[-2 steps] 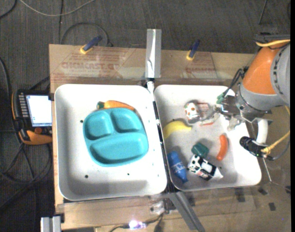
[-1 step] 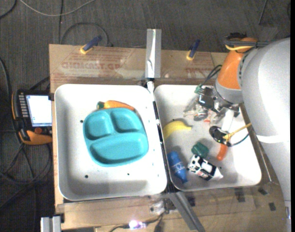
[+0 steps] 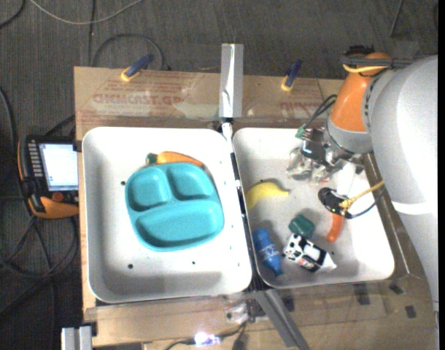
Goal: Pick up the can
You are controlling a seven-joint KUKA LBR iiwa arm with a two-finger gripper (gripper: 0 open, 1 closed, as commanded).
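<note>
Camera view: end effector (image 3: 307, 164) tips indistinct.

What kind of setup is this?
Likely a robot-manipulation lab bench: two white bins on a clamped board, a KUKA arm's gripper over the right bin, a teach pendant and loose cables on carpet.

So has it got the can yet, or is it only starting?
Nothing looks done yet: the blue can lies on its side at the right bin's front. The gripper hangs over the bin's back, apart from the can. Reaching it, gripping and lifting all remain.
</note>
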